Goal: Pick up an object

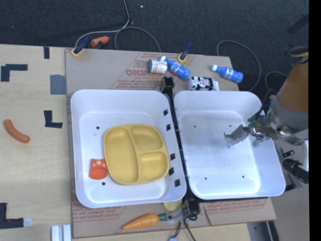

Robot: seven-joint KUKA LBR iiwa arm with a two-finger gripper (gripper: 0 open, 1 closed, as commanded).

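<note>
We take this for a robotics lab. Evidence: two white bins [80, 134] clipped side by side on a cardboard sheet [135, 72] w/ spring clamps [90, 43] at 12 o'clock, black tape marks [15, 72] on the wood worktop [30, 169] at 9, loose cables [128, 19] over dark carpet, toy food props, e.g. plastic carrot [141, 221] at 6.
</note>
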